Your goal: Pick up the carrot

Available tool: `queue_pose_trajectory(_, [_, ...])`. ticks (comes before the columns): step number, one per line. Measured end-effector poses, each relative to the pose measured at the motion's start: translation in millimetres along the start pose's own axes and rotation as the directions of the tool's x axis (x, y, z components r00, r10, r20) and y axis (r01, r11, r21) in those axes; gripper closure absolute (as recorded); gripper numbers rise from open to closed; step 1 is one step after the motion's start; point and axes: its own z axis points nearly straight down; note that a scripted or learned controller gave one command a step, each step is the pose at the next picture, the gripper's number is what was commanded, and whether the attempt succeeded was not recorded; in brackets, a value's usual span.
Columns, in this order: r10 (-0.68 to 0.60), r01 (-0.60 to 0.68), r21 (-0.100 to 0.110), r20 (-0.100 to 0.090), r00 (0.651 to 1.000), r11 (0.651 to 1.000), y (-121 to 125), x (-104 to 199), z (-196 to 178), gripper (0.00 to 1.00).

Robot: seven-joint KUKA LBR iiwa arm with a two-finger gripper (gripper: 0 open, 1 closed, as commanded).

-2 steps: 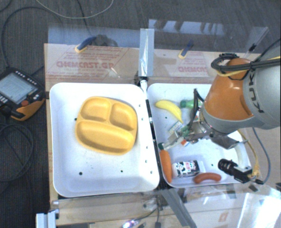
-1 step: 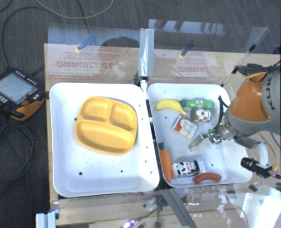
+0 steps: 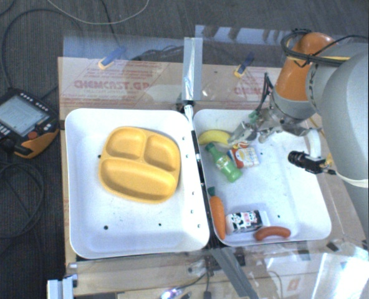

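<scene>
**Carrot lies at the near left edge of the right bin, claw up at the far end**

Nearest my camera, along the front of the right bin [image 3: 309,229], I see a sausage [image 3: 272,233], a small black-and-white carton [image 3: 244,220] just beside it, and the carrot [image 3: 217,217], which lies lengthwise against the bin's left wall with its green top pointing away from me. Farther back in the same bin are a green bottle [image 3: 222,162], a banana [image 3: 214,136] and a small red-and-white packet [image 3: 245,156], close together. The claw [image 3: 250,129] hangs over that far cluster, well apart from the carrot; I cannot tell from here whether it is clenched or released. On my left, the left bin [image 3: 85,229] holds one yellow divided tray [image 3: 141,164]. Both bins sit side by side on the tabletop [image 3: 72,80].
</scene>
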Motion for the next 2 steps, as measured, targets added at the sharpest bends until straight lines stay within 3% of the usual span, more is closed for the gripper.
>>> queue_pose_trajectory(1, [-0.006, 0.006, -0.011, 0.002, 1.000, 1.000, -92.1, 46.0, 21.4, 0.00])
queue_pose_trajectory(2, [-0.606, 0.605, -0.004, 0.000, 0.796, 0.796, 7.0, 120.2, -79.8, 0.00])
